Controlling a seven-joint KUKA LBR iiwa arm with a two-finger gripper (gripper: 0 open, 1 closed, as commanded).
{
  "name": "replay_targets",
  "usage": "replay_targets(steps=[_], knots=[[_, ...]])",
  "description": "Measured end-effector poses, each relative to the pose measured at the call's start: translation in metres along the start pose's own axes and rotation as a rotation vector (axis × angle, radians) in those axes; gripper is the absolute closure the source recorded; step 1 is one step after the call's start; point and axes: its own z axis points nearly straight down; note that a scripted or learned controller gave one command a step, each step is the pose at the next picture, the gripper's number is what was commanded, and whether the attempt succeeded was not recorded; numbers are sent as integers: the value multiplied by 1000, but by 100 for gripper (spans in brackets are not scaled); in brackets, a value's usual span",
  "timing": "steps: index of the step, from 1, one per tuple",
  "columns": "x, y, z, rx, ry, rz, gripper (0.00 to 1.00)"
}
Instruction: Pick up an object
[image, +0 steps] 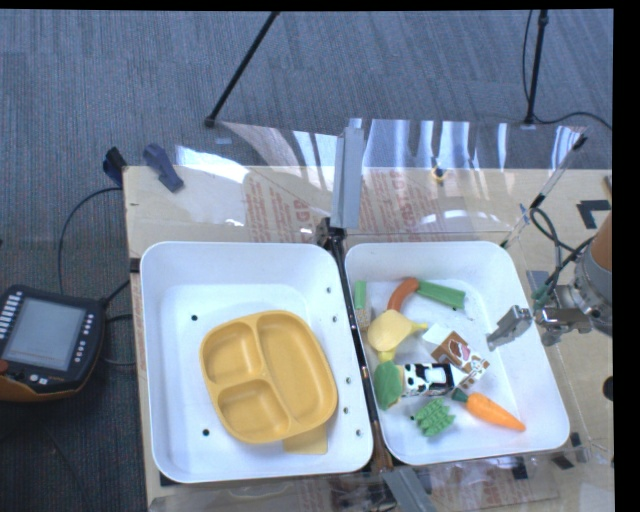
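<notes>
The right bin (530, 300) holds several toy items. An orange carrot (493, 410) lies at its front right, with a green leafy piece (433, 417) beside it. A black-and-white cow toy (430, 378) sits in the middle, next to a brown and white carton (460, 352). A yellow piece (390, 330) and a green rounded piece (386, 385) lie toward the left wall. An orange-red sausage (403, 293) and a green stick (442, 294) lie at the back. My gripper (510, 327) hangs over the bin's right side, right of the carton, with nothing seen in it.
In the left bin (160, 300) rests a yellow divided plate (267, 375) on a yellow sheet. A clear panel (450, 150) stands behind the bins. A handheld pendant (45, 340) lies on the floor at the left. Cables run beside the right bin.
</notes>
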Motion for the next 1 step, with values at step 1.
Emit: replay_targets(steps=[1], knots=[[22,-19,116,-27,-5,8,0]])
